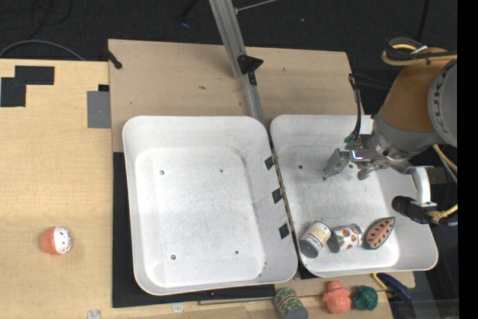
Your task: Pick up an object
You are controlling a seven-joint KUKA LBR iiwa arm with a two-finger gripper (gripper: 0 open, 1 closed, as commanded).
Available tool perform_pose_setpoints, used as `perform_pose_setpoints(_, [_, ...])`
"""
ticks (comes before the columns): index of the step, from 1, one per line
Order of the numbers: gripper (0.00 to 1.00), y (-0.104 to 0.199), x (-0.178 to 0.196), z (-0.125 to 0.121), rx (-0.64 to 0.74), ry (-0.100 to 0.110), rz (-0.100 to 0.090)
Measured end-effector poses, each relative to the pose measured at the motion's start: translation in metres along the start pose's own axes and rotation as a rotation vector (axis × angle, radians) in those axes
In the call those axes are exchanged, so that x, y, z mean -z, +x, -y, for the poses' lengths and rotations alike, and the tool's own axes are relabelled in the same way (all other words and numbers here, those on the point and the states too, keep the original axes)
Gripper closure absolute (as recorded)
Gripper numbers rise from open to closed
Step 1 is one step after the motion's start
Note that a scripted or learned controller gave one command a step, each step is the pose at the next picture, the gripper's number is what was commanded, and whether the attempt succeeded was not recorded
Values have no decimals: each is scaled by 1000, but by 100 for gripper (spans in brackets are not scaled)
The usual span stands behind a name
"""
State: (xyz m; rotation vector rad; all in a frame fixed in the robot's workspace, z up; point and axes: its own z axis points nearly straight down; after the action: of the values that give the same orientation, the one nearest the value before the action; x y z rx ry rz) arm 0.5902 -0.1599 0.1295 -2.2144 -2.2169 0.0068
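Three small objects sat along the near edge of the right bin (418,259): a can (316,238), a spotted cup (346,237) and a red oval piece (379,233). Above them the gripper (345,166) hovered, fingers spread apart, holding nothing, well clear of all three.

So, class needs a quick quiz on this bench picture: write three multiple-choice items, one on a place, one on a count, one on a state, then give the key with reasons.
1. Where do the small objects in the right bin lie?
A. along its near edge
B. at its far edge
C. in its middle

2. How many objects lie in that bin?
A. one
B. three
C. five

3. How is the gripper placed?
A. clamped on the can
B. over the left bin
C. above the right bin's bare floor, apart from the objects

Key: 1 A, the can, the spotted object and the red oval object line the near edge. 2 B, those three. 3 C, it hangs well behind them.
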Motion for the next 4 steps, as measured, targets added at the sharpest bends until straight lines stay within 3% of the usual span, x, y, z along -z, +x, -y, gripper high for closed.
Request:
perform_pose_setpoints(1, [0, 1, -38, -1, -2, -8, 3])
perform_pose_setpoints(2, [100, 0, -28, -1, -6, -8, 2])
perform_pose_setpoints(4, [100, 3, 58, 5, 0, -11, 3])
